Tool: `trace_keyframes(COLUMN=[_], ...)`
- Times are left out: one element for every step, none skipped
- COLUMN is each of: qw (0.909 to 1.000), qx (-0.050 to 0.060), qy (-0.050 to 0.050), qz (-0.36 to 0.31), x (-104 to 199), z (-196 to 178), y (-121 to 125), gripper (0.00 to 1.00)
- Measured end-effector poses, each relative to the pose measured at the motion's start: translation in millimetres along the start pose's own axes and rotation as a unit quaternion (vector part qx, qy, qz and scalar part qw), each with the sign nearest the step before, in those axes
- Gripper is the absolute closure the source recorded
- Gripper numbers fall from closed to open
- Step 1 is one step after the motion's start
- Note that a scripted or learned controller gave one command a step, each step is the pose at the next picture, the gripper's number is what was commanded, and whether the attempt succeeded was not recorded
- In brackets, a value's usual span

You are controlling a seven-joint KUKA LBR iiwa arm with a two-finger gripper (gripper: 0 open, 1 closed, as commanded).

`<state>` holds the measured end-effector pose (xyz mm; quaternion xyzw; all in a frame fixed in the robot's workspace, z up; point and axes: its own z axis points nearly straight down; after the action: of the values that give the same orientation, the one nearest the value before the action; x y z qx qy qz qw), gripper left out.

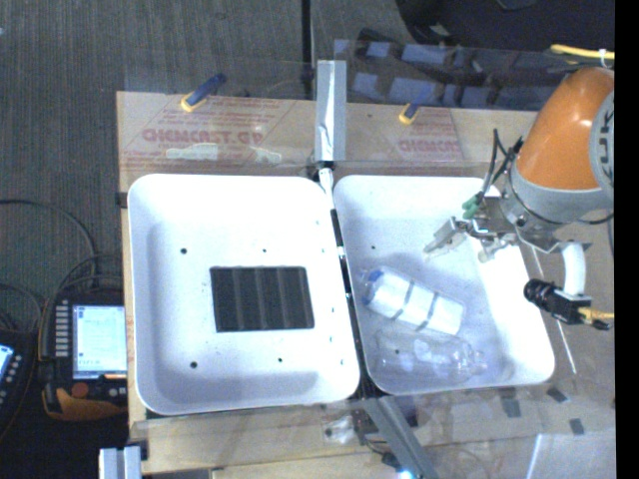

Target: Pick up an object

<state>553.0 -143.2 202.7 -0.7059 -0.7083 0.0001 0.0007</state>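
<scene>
1. We see two shallow white plastic bins side by side on the bench: the left bin (150, 267) fills the centre-left of the frame, and the right bin (519, 357) sits at centre-right
2. In the left bin lies a dark, flat, ribbed rectangular panel (262, 298), roughly in the middle of the floor
3. In the right bin we find a white cylindrical bottle with a bluish cap (411, 301), lying on its side near the bin's middle, cap end toward the left
4. Just below it, toward the lower edge of that bin, lies a clear, crumpled plastic bottle (429, 355), close beside the white one; we cannot tell whether they touch
5. The grey arm with its orange band (569, 133) enters from the upper right of the frame
6. Its two-finger gripper (464, 233) hangs over the upper part of the right bin, above and to the right of the white bottle and apart from it
7. We see nothing between the fingers, and we cannot tell whether they are spread or closed
</scene>
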Motion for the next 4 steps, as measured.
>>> trace_keyframes(qw=[0.9998, 0.9986, 0.9996, 0.9978], qx=[-0.001, 0.0, -0.011, -0.033], qy=[-0.001, -0.001, -0.003, -0.012], qz=[0.02, 0.053, -0.027, -0.057], x=[-12.9, -6.1, -19.0, -11.3], z=[-15.1, 25.1, 104.5, 103.5], y=[69.2, -5.9, -36.6, -48.9], gripper=[0.0, 0.0, 0.0, 0.0])
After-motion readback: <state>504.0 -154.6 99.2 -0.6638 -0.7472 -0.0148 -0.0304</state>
